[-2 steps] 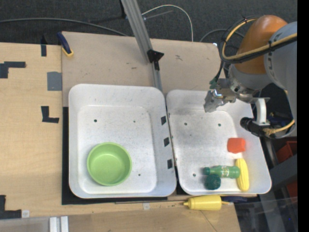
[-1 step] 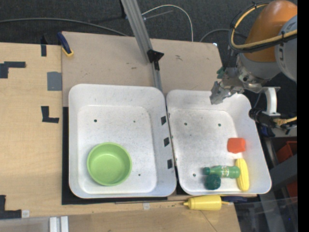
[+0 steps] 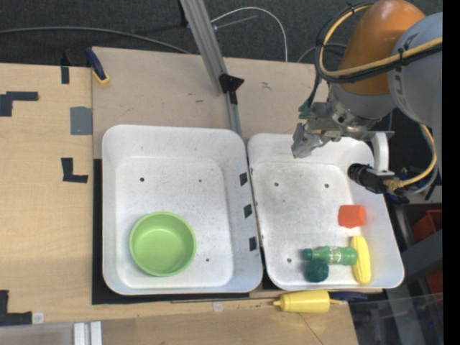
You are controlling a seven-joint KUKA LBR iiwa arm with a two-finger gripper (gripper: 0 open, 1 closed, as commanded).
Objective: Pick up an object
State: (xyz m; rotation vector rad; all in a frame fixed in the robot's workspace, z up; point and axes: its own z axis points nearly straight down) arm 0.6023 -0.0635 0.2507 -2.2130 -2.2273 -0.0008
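My gripper (image 3: 305, 144) hangs over the far edge of the right bin (image 3: 287, 207), well above its floor. Nothing shows between the fingers. An orange block (image 3: 351, 216) lies near the bin's right wall. In the near right corner a green bottle (image 3: 328, 257) lies on its side, with a yellow banana-shaped toy (image 3: 361, 259) touching its right end. A green bowl (image 3: 163, 244) sits upright in the near left part of the left bin (image 3: 172, 149).
A yellow clamp handle (image 3: 305, 302) lies on the bench just in front of the right bin. A grey metal pole (image 3: 208, 42) slants across the back and ends between the bins. Cables loop behind the arm at the top right.
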